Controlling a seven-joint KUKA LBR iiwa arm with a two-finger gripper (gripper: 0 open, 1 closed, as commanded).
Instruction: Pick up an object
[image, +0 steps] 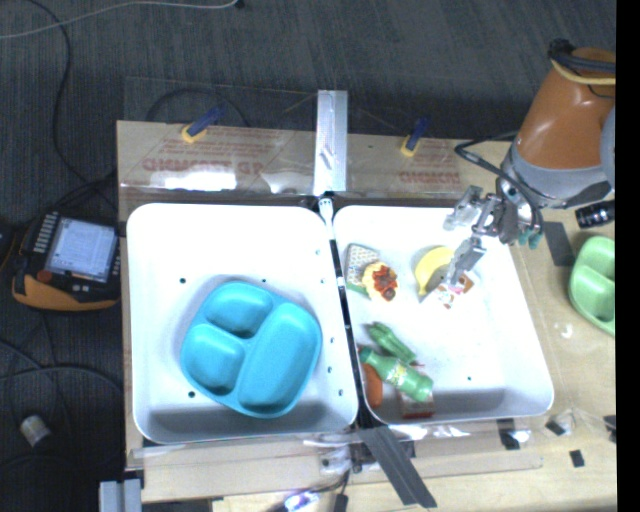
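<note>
One yellow banana (432, 266) just beside gripper (458, 283); gripper state unclear.

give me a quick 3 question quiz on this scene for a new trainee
1. True or false: the blue tray lies in the left bin.
2. Which thing lies closest to the gripper? A) green bottle B) yellow piece C) blue tray
3. Fill in: the arm reaches over the ____ bin.

Key
1. True
2. B
3. right; the right bin holds the small items.
</note>
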